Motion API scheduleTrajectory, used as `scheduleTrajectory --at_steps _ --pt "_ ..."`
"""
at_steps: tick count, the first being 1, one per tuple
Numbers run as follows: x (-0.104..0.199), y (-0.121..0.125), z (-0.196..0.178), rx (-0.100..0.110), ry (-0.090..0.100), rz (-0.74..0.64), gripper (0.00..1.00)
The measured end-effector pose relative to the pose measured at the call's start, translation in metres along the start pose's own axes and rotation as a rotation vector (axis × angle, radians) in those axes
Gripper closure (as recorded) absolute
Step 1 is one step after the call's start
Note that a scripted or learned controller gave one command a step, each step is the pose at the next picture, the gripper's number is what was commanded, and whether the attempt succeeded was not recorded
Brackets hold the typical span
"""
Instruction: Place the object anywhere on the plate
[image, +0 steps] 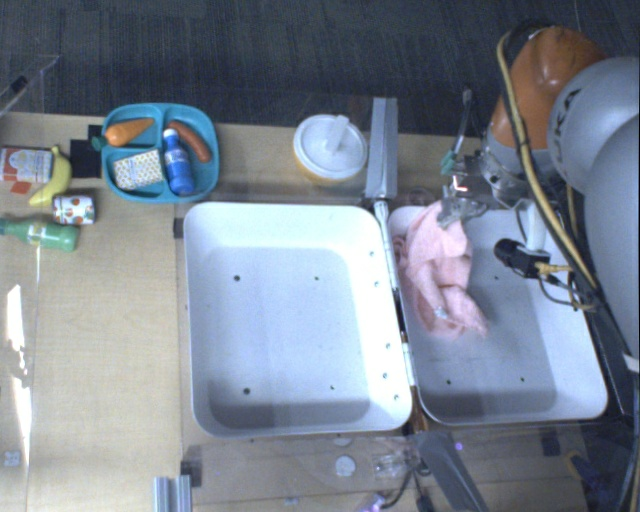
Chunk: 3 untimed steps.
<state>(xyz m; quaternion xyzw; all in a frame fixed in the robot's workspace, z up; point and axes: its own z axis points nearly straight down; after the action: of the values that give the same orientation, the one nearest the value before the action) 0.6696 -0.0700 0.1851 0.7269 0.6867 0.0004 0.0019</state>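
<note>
Grey arm (600, 130) casing bulks largest, rising up at the right of the right bin (520, 385), with an orange dome (545, 60) behind it and yellow and black cables (530, 150) looping down its side. At the bottom, just below the seam between the two bins, clear and metal fittings (400, 465) sit on the bench.

Pale wood makes up the bench (90, 380), and dark carpet-like floor (250, 45) runs along the far side. Both bins are shallow, white and rounded at the corners. Touching the right bin's left wall is the left bin (290, 320), with small dark dots on its floor. Beyond the seam stands a grey metal post (378, 150), and left of that post a round white lid on a yellow rim (330, 148). Well left of the left bin, a blue divided tray (160, 150) holds toy food, and farther left lie a banana (55, 175), a small can (75, 209), a green bottle (40, 234) and a carton (25, 163).

Inside the right bin, against its left wall and toward the far end, lies a pink cloth (440, 275), crumpled and soft, folded in lumpy ridges, trailing toward the bin's middle. Its top end rises to the gripper (462, 207), which sits over the bin's far edge; the fingers appear closed on that upper fold, pinching the cloth.
</note>
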Motion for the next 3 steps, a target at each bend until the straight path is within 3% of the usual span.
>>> scheduleTrajectory --at_steps 1,3 --pt "0.002 0.001 -0.040 -0.001 0.001 -0.010 1.00" --pt "0.112 0.001 -0.040 -0.002 0.002 -0.817 1.00"
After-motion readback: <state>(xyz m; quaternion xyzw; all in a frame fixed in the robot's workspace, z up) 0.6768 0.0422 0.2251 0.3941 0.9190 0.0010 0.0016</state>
